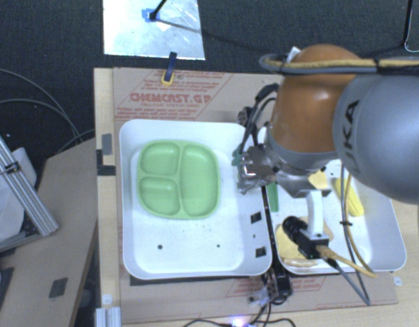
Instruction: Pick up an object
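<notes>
Over the seam where the two white bins meet, the grey arm hangs low; its orange band and thick wrist cover much of the right bin. The gripper sits under that bulk, at the right bin's left edge; whether it is wide or narrow I cannot tell, because the wrist hides its working end. Nothing can be seen gripped, so I judge the pick not yet made.

Several things could serve as the object. A green divided plate lies flat in the left bin, towards its far half; it is apart from the gripper and apparently untouched. In the right bin a yellow object (too covered by the arm to name) pokes out on the arm's right side. A pale yellow flat piece lies at the near left corner. A small green sliver shows just beside the wall between the bins, nearest the gripper.

From the arm's position I take this to be the reach or the descent, aimed at something along the right bin's left edge; the sliver is the likeliest target, though that is a guess. Contact with anything cannot be made out. The whole substance of the task is left — closing on a thing, then lifting it clear of the bin.
</notes>
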Available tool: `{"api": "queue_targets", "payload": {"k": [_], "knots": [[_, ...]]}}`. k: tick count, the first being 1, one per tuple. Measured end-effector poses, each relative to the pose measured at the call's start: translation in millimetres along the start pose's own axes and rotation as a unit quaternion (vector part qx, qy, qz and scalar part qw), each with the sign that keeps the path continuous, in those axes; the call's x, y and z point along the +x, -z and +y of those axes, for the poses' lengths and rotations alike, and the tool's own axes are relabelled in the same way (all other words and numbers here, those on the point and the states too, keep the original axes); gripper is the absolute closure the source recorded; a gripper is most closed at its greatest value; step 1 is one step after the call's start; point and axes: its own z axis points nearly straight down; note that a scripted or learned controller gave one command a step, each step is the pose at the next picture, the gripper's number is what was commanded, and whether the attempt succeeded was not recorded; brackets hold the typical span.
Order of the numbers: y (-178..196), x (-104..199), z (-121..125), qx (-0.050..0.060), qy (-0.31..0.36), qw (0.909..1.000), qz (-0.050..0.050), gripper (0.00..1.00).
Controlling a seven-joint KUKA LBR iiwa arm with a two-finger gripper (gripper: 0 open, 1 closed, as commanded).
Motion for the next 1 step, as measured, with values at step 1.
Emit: {"api": "queue_targets", "payload": {"k": [1], "knots": [[74.5,-44.6,74.4,-0.002,-0.006,1.0000,-0.003,1.00]]}}
